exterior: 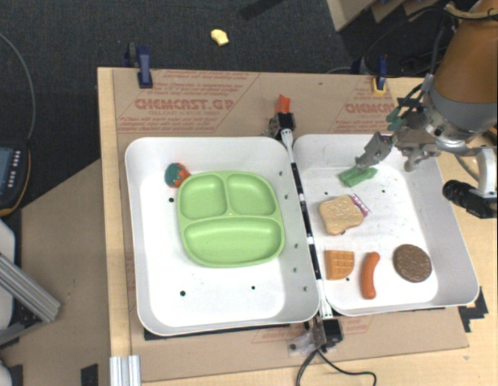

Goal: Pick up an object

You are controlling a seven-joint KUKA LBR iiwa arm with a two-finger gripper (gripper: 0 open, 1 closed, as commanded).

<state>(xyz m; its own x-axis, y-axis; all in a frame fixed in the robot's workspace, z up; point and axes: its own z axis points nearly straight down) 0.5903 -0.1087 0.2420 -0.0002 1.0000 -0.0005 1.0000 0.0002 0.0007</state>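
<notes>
From my seat the arm (472, 55) runs off the right edge. I can't tell whether the gripper (376, 153) touches the green piece (355, 176) just below its tip. Left of it, a purple thing (360, 205) is mostly hidden under the sandwich (339, 215).

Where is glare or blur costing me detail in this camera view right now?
Camera view: the white bins are bright and nearly washed out, so their rims blend into the floors; the claw and arm look softly blurred; the green plate and the food pieces stay sharp, with faint shadows.
</notes>
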